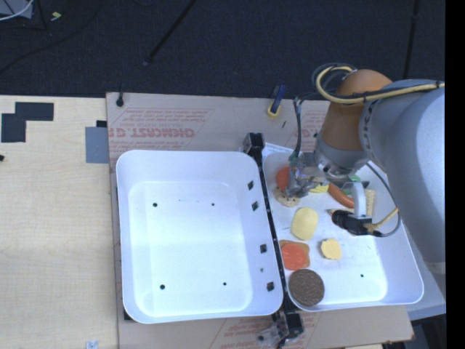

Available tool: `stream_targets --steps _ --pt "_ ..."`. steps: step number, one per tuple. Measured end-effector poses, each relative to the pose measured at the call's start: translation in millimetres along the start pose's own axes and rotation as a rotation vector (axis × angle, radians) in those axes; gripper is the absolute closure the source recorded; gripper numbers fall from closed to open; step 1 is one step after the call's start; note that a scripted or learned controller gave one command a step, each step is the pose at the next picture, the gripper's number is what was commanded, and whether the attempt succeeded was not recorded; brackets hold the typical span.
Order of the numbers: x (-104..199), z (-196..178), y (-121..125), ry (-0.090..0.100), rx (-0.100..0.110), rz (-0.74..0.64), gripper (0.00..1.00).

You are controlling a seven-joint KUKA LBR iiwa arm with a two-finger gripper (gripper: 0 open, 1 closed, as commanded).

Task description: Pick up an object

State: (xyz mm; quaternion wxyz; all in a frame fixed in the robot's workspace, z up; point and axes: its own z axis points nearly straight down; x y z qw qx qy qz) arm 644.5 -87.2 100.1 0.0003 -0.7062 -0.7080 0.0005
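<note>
My gripper (296, 187) reaches down into the right bin (378, 282) at its far left part, right over a small cluster of food items: a red-orange piece (282, 178) and a tan round piece (289, 200). Its fingertips sit among them, and I cannot tell whether anything is between them. Near the gripper lie a pale yellow potato-like item (305, 223), an orange carrot (340, 195), a small yellow chunk (330, 249), a red-orange slice (295, 254) and a brown round cookie (307, 287).
The left bin (189, 238) lies beside the right one, with a black divider with clips (263, 217) between them. The grey arm (407, 158) covers the right bin's far right side. A black cable (352, 224) trails over the bin.
</note>
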Motion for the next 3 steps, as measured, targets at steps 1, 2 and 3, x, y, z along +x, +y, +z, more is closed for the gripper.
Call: stream_targets --steps 1,2,3 --pt "54.2 -93.1 0.4 0.002 -0.005 -0.001 1.0" --pt "56.7 -86.8 -54.7 0.001 0.007 0.007 1.0" --pt "56.7 -87.0 -52.3 0.0 0.003 0.006 0.0"
